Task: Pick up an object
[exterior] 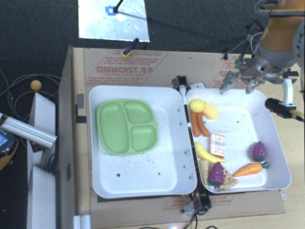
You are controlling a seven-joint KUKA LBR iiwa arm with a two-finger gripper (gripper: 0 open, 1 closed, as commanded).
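grey tool (pixel 240 83) spread above right bin (pixel 274 128)

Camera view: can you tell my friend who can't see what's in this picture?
A grey and orange robot arm's open gripper hovers above the back edge of the right white bin, holding nothing. That bin holds toy food: a lemon, a hot dog, a banana, a carrot and two purple grape bunches. The left bin holds a green divided plate.

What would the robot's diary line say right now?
end effector: open, holding nothing, above right bin's far edge | toy food: in right bin | green tray: left bin
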